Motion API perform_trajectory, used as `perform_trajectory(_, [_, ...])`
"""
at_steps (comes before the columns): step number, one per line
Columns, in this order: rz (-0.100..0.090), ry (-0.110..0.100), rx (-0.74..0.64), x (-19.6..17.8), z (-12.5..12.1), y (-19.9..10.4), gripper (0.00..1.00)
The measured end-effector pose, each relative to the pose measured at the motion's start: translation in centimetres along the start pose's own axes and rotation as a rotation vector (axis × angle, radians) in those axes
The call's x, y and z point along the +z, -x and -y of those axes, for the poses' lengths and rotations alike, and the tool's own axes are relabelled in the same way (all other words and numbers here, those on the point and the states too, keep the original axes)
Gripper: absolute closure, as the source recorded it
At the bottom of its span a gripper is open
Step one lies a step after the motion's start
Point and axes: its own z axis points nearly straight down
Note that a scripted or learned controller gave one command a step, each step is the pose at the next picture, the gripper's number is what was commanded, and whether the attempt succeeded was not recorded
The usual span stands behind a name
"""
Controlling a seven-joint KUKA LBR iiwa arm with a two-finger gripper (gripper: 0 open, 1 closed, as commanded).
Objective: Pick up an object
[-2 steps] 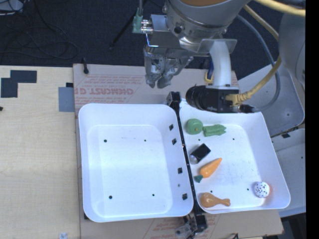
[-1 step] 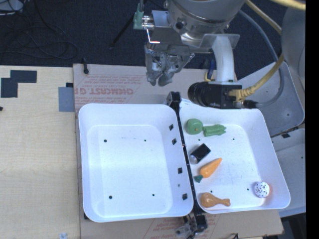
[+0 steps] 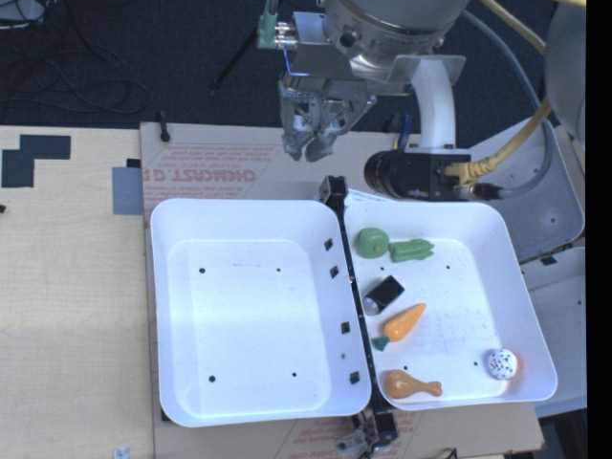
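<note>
The counter (image 3: 67, 285) carries two white bins side by side — the left bin (image 3: 244, 220) and the right bin (image 3: 483, 220). The tool (image 3: 311, 146) hangs above the cardboard behind them, holding nothing; whether it is spread I cannot tell. In the right bin lie a green toy (image 3: 392, 247), an orange carrot (image 3: 404, 322), a tan gourd shape (image 3: 409, 383), a black block (image 3: 385, 292) and a speckled white ball (image 3: 501, 363).

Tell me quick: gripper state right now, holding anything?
Gripper: raised above the bench behind the bins, nothing visible between its fingers; open or shut cannot be told.
</note>
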Motion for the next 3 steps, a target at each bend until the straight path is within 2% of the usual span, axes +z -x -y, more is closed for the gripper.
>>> perform_trajectory(1, [-0.005, 0.012, 0.012, 3.9, -2.4, -2.0, 1.0])
perform_trajectory(2, [-0.005, 0.012, 0.011, 6.6, 0.8, -2.1, 1.0])
perform_trajectory(3, [-0.008, 0.02, 0.013, 3.5, -1.3, -2.1, 1.0])
